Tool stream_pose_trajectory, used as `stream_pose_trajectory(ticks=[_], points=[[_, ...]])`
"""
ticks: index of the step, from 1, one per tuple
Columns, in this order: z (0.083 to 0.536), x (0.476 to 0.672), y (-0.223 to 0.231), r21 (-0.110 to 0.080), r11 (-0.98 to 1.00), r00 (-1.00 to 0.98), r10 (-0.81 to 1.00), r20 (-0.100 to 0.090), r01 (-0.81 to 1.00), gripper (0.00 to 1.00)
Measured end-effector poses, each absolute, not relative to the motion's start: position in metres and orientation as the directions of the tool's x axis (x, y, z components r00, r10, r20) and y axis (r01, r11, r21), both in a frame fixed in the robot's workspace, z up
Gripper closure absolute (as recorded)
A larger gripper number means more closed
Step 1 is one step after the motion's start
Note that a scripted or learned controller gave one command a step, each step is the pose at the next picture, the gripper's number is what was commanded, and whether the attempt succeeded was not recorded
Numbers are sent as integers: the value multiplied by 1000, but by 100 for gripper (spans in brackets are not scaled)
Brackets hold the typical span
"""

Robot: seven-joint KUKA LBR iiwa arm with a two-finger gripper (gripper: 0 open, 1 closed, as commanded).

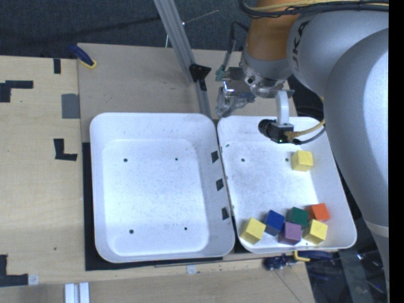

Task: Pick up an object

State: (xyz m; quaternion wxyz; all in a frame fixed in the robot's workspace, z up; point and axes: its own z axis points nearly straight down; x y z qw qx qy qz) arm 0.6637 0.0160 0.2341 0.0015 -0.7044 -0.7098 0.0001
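Blocks are what I am after, and they all lie in the right bin (334,188). Going from big to small: my grey arm (353,74) fills the upper right, with the orange band (274,17) above my wrist. The desk (126,87) carries two shallow white bins side by side; the left bin (101,169) is the wider-looking one from this slant. A slanted metal rail (173,24) runs down toward the gap between the bins. My jaws (226,105) hang over the far edge where the two bins meet, well apart from every block; whether they are spread or pressed together I cannot tell, and nothing shows between them. One yellow block (302,161) sits alone near the middle of the right bin. Along its near wall a cluster lies close together: a yellow block (254,230), a blue block (274,221), a green block (297,216), a purple block (292,232), an orange block (319,211) and another yellow block (317,231).
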Motion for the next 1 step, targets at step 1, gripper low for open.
stream_pose_trajectory(ticks=[1], points=[[222,665,73,-3,7,-7,1000,2,1000,100]])
